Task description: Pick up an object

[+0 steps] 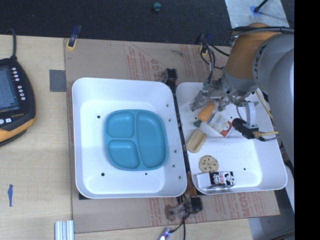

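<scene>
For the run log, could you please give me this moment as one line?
arm: over right bin | gripper: above orange item | grasp: unconfirmed | left bin: blue plate

The bench [45, 149] bears brown cardboard [125, 54], two white bins [85, 134] and a pendant [12, 99].

Robotics lab bench. Evidence: grey industrial arm [272, 69] with orange band at 3 o'clock, teach pendant [14, 96] at 9 o'clock, two white bins [82, 134] clamped on taped cardboard [125, 56], loose cables [210, 51] at 1 o'clock, dark carpet [100, 9] at 12.
</scene>
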